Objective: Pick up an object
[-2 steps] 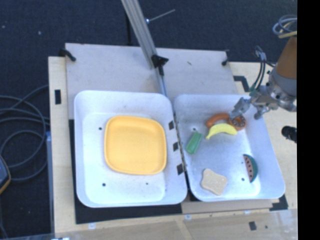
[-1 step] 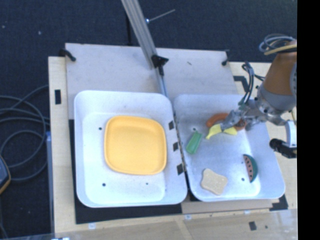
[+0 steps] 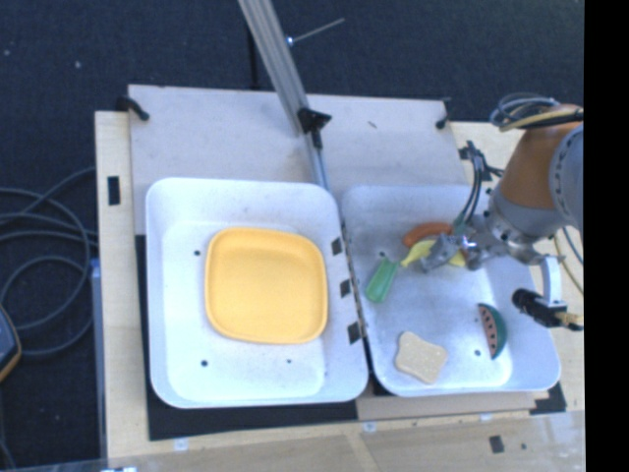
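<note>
The right bin (image 3: 444,309) holds several toy foods. A yellow piece (image 3: 418,255) lies next to an orange piece (image 3: 426,232) near the bin's middle back. A green pickle-like piece (image 3: 381,279) is just left of them. A bread slice (image 3: 421,357) and a watermelon wedge (image 3: 491,328) lie toward the front. My gripper (image 3: 454,252) is low in this bin, right at the yellow piece's right end. The wrist hides how it meets the piece.
The left bin (image 3: 162,264) carries a yellow square plate (image 3: 265,285). A slanted metal pole (image 3: 275,52) comes down to the back of the divider between the bins. The arm's orange band (image 3: 536,165) hangs over the right bin's back right corner.
</note>
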Action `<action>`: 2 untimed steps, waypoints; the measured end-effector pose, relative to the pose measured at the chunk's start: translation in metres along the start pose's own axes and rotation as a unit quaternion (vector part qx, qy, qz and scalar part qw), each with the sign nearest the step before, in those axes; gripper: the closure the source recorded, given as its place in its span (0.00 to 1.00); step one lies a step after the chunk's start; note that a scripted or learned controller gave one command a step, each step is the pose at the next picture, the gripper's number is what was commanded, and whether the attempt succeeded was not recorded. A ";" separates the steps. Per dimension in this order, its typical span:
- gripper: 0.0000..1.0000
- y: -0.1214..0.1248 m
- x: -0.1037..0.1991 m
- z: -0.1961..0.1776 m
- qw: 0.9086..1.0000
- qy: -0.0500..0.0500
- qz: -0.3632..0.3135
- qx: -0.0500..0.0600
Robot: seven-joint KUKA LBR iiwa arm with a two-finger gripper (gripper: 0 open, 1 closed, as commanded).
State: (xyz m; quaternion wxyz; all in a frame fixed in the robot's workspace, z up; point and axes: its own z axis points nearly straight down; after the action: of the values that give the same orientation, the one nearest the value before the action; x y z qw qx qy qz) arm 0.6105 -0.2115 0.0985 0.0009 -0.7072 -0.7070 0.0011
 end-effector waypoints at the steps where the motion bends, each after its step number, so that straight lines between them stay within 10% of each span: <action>1: 1.00 0.001 -0.001 -0.013 1.000 -0.001 0.000 -0.003; 2: 1.00 0.011 -0.005 -0.072 1.000 -0.001 0.000 -0.004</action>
State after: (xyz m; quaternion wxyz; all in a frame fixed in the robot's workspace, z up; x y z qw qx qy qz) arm 0.6212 -0.2163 0.1700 -0.0025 -0.7072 -0.7070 -0.0014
